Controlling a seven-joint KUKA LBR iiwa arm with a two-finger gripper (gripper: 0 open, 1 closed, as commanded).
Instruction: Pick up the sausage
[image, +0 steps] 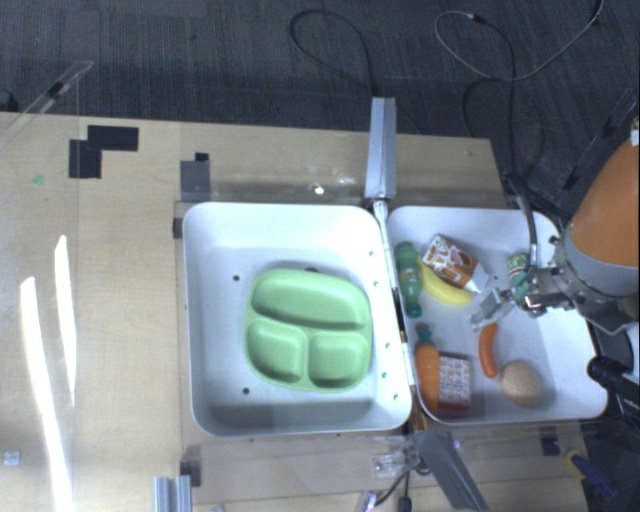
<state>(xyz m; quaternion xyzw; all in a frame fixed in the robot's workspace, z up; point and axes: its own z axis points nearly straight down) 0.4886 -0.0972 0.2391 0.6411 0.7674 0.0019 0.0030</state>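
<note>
In the right-hand shallow white bin (560, 405), the small reddish-orange sausage (487, 351) lies on the floor, its long axis running roughly up and down the view with a slight tilt. It sits free, just below the two-finger gripper (497, 305), whose grey fingers (487, 310) slant toward the left above the sausage's upper end. Nothing is seen between those fingers, and whether they are spread or closed I cannot tell at this slant. The grey arm with its orange band (612, 215) comes in from the right edge over the bin's right wall.

Just right of and below the sausage rests a round tan, potato-like ball (521, 382), near it but not clearly touching. To the left of the sausage stands a small red and white printed carton (455, 383), and beside that, against the bin's left wall, an orange carrot with a green top (427, 366). Higher up lie a yellow banana (447, 289), a second orange and white printed packet (449, 260) touching it from above, and a green bottle (407, 275) along the left wall.

The left-hand shallow white bin (215, 300) holds a pale green plastic tray with three compartments (310, 328), one long across the top and two smaller below. Both bins sit side by side on the pale wooden bench (100, 330).
</note>
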